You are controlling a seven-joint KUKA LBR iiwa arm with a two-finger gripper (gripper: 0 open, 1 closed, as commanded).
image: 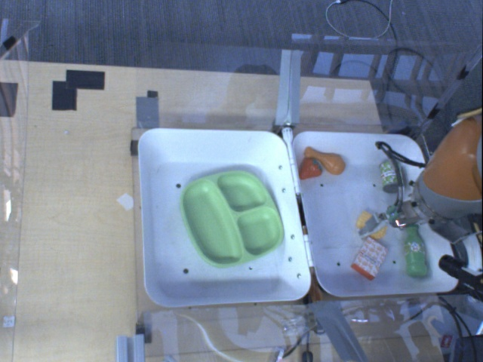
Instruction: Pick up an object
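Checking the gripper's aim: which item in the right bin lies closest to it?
The yellow piece, right beside the gripper; the green bottle, red-and-white carton and orange gourd lie farther off.

Bright, even overhead light. White bins (226, 292) near blown out, soft shadows along inner walls. Faint reflections on clear panel (15, 202) at left. Slight softness overall; desk (83, 225) evenly lit.
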